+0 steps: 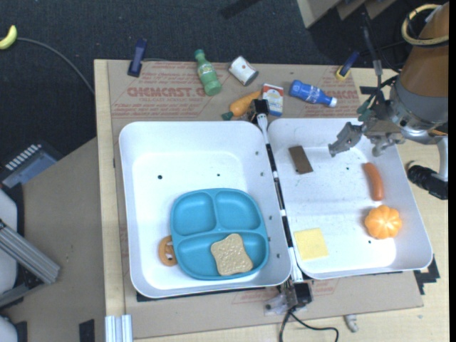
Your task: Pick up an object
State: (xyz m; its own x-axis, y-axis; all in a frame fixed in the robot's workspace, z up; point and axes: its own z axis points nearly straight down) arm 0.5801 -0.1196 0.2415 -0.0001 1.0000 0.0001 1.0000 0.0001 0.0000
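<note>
pretzel (167, 251) half under plate (206, 219)

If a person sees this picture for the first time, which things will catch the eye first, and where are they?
The blue divided plate in the left bin stands out most, with a slice of toast in its near compartment. In the right bin, the orange fruit glows near the right wall, beside a sausage and a yellow cheese slice. The end effector hangs over that bin's far right part.

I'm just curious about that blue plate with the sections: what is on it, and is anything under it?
A slice of bread lies in the blue plate's front section. A pretzel pokes out from under its left edge, partly covered.
</note>
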